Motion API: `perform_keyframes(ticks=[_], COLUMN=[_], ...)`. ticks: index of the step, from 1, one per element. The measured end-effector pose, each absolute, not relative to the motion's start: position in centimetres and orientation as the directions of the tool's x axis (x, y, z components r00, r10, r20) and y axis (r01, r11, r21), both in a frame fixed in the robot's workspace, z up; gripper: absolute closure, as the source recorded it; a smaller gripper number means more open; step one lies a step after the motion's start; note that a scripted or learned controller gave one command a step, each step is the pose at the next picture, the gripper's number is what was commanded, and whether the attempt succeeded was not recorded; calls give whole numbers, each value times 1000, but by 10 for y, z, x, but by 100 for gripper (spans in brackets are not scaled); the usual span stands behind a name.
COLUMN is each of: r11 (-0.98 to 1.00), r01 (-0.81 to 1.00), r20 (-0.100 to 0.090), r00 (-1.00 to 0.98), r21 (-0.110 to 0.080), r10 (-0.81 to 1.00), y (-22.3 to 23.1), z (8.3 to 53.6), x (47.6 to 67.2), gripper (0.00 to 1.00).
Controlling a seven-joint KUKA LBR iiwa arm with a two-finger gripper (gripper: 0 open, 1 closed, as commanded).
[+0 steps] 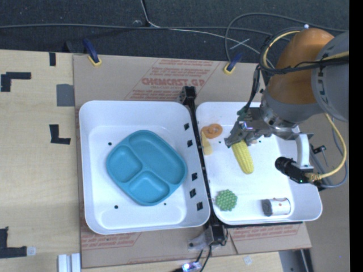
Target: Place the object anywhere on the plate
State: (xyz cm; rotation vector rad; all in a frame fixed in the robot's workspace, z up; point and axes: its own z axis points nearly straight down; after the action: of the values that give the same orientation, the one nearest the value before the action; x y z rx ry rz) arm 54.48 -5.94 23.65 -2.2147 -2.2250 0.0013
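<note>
A blue plate (146, 166) with three compartments lies in the left bin (91, 169). In the right bin (309, 205) lies a yellow corn cob (244, 156), pointing from upper left to lower right. My gripper (242, 136) hangs right over the cob's upper end, low in the bin, and the wrist hides where it meets the cob. The cob rests on the bin floor as far as I can see.
Also in the right bin are an orange ring-shaped piece (212, 131) and a small pale yellow piece (206, 147) near the divider, a green bumpy ball (226, 199) at the front and a grey-white cylinder (276, 207) at the front right. Cables hang beside the arm.
</note>
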Motion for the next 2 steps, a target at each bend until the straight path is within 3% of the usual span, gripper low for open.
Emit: perform_keyframes(ticks=[2], r11=[7], r01=[1000], r20=[2], r00=[-7], r21=[-3], r10=[1000], y=[53], z=[243], x=[522], gripper=[100])
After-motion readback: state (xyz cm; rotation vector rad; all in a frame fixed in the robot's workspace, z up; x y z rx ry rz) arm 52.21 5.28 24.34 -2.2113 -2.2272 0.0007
